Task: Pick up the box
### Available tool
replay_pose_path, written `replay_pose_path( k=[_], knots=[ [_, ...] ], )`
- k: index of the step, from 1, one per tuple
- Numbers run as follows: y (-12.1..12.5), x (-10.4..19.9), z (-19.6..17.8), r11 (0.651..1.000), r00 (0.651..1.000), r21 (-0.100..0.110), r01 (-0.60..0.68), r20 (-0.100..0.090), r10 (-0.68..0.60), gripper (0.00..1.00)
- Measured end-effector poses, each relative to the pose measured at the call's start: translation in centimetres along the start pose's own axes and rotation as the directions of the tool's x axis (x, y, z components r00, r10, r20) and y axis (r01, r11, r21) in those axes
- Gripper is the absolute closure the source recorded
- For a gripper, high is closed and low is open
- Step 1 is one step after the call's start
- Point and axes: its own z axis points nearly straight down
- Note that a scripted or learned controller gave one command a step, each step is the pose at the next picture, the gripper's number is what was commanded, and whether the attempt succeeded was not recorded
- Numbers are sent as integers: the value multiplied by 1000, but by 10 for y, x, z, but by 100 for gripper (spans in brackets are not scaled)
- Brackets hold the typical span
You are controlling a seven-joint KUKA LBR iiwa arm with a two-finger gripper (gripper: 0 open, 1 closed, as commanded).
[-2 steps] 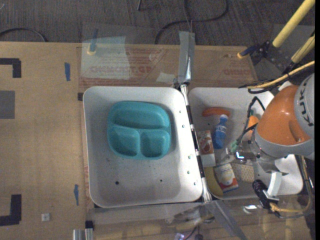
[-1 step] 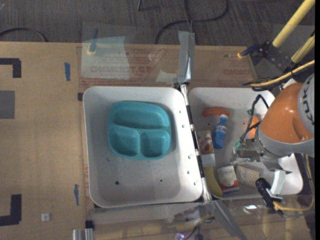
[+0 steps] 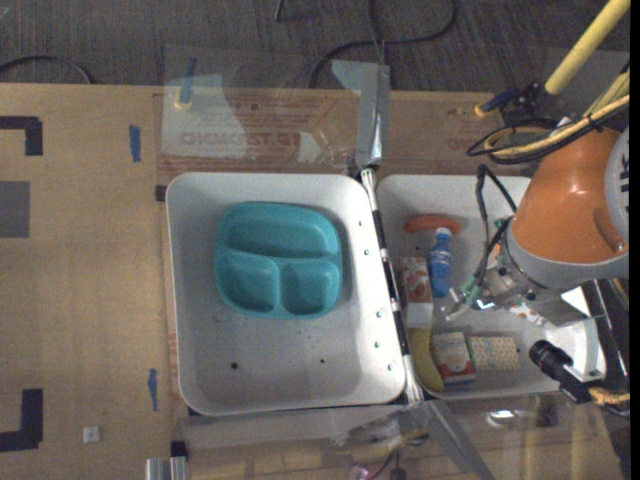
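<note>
Right bin (image 3: 395, 193): hand (image 3: 462, 298) near box (image 3: 453, 356); grip unclear; box label unreadable.

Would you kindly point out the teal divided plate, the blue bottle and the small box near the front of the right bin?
teal divided plate (image 3: 279, 260): camera view, on its central ridge.
blue bottle (image 3: 440, 269): camera view, on its body.
small box (image 3: 455, 358): camera view, on its printed top face.

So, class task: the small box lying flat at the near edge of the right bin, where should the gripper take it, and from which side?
Probably straight from above: the box lies flat, so only its edges offer grip. The banana on one side and the sponge on the other crowd it, so close across the other pair of edges.
</note>
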Motion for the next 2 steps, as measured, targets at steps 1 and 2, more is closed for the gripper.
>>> replay_pose_path(
  k=[1,2],
  knots=[
    [-26,-84,-24,999,999,0,-45,1,45,100],
    [20,-27,-45,997,997,0,-77,1,77,100]
  ],
)
